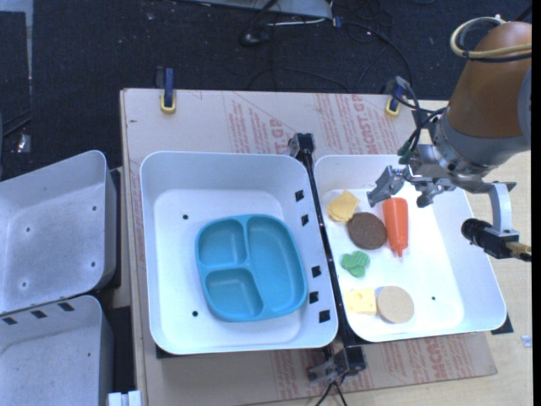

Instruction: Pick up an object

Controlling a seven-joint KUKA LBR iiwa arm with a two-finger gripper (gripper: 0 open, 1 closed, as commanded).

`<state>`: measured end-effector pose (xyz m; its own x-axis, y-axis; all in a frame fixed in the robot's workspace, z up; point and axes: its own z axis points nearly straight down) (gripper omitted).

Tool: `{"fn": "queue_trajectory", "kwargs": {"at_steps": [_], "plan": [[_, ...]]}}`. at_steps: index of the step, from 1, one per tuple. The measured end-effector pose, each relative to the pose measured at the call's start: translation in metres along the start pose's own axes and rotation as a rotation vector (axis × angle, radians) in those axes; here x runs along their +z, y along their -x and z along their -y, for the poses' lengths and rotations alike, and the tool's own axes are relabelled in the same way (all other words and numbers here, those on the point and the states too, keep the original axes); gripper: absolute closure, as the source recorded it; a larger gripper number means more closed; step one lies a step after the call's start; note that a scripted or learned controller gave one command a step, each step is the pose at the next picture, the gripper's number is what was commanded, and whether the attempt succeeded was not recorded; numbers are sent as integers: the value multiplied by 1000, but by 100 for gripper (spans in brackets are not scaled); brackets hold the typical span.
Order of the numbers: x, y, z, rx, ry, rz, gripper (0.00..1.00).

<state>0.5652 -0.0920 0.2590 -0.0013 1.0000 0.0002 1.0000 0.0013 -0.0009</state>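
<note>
Right bin [473, 311]: jaws' state unclear.

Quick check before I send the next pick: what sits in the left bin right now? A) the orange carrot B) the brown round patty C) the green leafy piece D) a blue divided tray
D: the blue divided tray lies in the left bin, while the carrot, patty and green piece lie in the right bin.
</note>
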Motion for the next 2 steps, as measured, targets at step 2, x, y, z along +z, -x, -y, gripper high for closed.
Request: {"fn": "queue_trajectory", "kwargs": {"at_steps": [2], "plan": [[96, 2, 5, 3, -4, 0, 0]]}}
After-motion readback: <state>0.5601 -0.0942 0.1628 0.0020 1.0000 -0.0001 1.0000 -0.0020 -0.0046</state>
